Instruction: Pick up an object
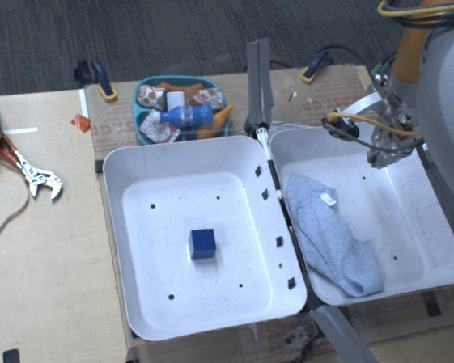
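Your blue cube (203,243) sits mid-floor in the left bin (144,308); a grey cloth (332,242) lies in the right bin (432,263). The tool (387,154) hangs over its far right corner; grip state can't be told.

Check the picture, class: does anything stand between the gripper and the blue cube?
Yes. The gripper hangs over the right bin; the blue cube sits in the left bin. The bins' adjoining walls and the grey cloth lie between.

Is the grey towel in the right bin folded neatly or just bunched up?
Bunched up. The grey towel lies in a rumpled, elongated heap with uneven folds along the left side of the right bin, its lower end reaching the bin's front wall.
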You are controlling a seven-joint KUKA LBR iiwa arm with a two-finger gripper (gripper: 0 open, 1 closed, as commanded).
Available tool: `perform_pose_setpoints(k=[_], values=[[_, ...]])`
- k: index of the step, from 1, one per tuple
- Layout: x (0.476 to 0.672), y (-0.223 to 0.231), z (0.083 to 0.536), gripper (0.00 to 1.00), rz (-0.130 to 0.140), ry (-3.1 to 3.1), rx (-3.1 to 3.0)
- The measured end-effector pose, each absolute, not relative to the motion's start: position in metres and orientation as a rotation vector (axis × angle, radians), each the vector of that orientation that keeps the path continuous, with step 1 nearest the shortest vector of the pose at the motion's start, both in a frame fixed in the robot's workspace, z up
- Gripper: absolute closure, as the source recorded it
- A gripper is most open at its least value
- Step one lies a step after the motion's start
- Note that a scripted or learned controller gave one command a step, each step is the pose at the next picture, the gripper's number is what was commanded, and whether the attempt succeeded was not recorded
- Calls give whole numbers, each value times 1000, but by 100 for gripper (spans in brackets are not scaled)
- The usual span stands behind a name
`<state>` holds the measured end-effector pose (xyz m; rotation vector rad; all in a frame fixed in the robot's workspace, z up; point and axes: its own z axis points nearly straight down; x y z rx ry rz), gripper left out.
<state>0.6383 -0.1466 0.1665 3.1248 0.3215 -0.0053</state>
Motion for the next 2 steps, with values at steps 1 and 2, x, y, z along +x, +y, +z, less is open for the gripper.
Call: perform_pose_setpoints(k=[1, 2], values=[[638, -146, 176, 100, -8, 331, 3123], [638, -146, 184, 100, -14, 339, 3122]])
